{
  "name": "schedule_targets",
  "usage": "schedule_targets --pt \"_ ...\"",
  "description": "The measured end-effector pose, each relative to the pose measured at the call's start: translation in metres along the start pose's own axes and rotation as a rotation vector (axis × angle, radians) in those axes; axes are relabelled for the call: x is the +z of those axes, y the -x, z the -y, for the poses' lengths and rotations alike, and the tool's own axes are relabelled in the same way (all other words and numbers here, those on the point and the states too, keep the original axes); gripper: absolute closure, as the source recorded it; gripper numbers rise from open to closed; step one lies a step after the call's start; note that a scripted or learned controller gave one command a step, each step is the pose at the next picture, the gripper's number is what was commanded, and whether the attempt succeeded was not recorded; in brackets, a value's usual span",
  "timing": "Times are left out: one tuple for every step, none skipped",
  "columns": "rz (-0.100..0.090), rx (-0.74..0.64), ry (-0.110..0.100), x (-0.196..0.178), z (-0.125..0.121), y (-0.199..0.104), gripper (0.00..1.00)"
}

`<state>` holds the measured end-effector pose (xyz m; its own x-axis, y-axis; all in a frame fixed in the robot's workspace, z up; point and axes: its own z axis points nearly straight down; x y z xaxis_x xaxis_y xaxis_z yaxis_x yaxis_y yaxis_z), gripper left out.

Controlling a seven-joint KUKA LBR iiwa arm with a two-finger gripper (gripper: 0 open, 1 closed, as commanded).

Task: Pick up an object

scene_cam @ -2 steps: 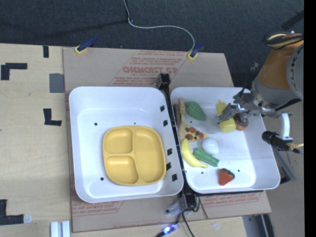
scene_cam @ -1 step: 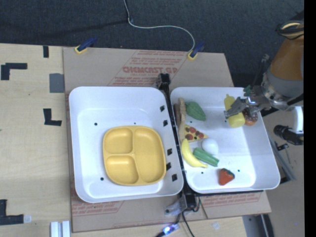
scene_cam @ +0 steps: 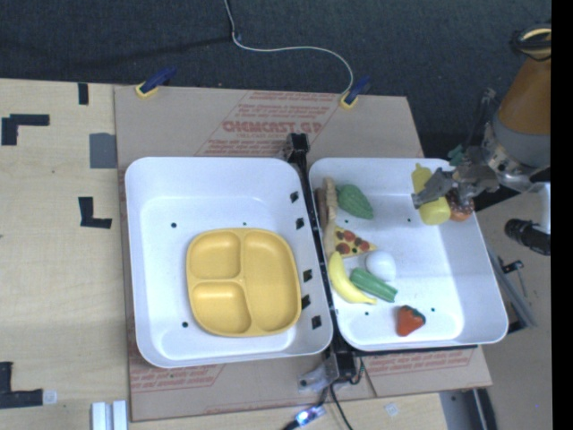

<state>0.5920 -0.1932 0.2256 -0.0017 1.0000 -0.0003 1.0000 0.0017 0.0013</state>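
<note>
White plastic makes up the two shallow bins: the left bin [scene_cam: 143,240] and the right bin [scene_cam: 479,294], which serves as the landmark, its rim touching the left one along the middle seam. In the left bin lies a yellow divided plate [scene_cam: 243,281], flat and alone, well apart from the right bin's contents, so it plays no part in a grab here.

Over the right bin's far right corner hangs the arm [scene_cam: 528,106], reaching in from outside that bin's right wall. Its gripper [scene_cam: 445,195] sits low at that corner, against a yellow toy [scene_cam: 431,206] with something small and reddish just beside it. Whether the toy is actually clamped or merely beside the tool I cannot tell.

Along the right bin's left wall, packed together, lie a green leafy vegetable [scene_cam: 355,202], a banana [scene_cam: 345,283], a green pepper-like piece [scene_cam: 373,285], a pizza slice [scene_cam: 352,242] and a white egg-like ball [scene_cam: 382,263]. A strawberry [scene_cam: 409,321] rests near its near wall.
</note>
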Motion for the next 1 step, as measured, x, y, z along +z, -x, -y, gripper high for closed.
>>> schedule_targets --pt "-0.001 -0.005 -0.002 0.008 -0.028 -0.0556 1.0"
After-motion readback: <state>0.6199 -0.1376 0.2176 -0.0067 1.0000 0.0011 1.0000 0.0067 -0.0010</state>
